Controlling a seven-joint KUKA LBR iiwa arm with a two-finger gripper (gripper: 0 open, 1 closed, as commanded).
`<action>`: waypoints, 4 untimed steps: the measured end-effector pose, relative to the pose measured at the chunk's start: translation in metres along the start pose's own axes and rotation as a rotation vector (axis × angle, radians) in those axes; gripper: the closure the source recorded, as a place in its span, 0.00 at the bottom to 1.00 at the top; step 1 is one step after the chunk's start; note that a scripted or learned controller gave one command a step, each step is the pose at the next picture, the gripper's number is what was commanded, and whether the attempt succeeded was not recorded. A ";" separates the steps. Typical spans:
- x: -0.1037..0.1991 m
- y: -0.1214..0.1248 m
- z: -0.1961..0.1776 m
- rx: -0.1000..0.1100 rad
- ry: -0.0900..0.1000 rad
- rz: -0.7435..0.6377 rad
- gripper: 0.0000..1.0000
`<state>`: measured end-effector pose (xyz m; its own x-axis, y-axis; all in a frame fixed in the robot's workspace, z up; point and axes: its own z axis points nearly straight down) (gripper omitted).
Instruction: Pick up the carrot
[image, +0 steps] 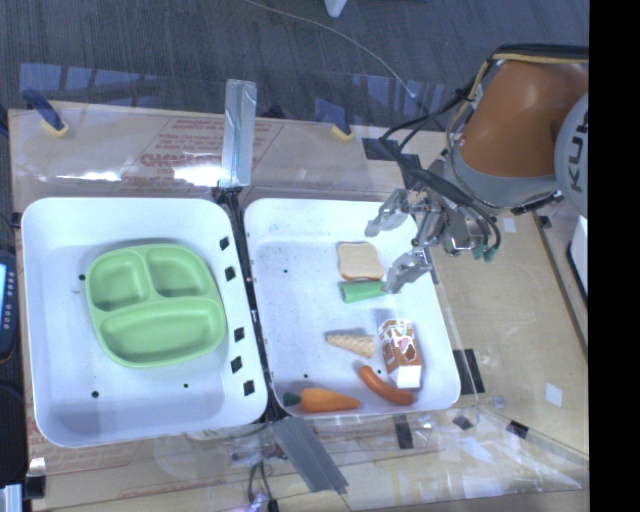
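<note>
Reaching the carrot (322, 401) well means carrying the gripper (396, 243) from the far right part of the right bin (290, 300) down to its near left corner, where the carrot lies flat along the near wall, green end toward the divider. The fingers stand spread wide with nothing between them, so they are ready; I judge a grasp across the carrot's short width, descending straight, would serve best. The left bin (50, 330) bears a green divided plate (155, 305), well out of the way. Closer concerns: a small carton (400, 352) and a sausage (385, 385) lie just right of the carrot, a cone-shaped piece (350, 343) sits beyond it, then bread (360, 261) and a green piece (362, 291) under the gripper. The near wall may crowd one finger.
</note>
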<state>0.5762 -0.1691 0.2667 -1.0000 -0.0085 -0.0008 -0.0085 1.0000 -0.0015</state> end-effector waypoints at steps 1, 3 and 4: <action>0.048 0.025 0.101 -0.002 0.004 0.160 0.00; 0.012 0.055 0.165 -0.001 0.000 0.120 1.00; -0.040 0.133 0.070 -0.002 -0.008 -0.082 1.00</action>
<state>0.6147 -0.0357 0.1962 -0.9958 -0.0907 -0.0090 -0.0907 0.9959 0.0004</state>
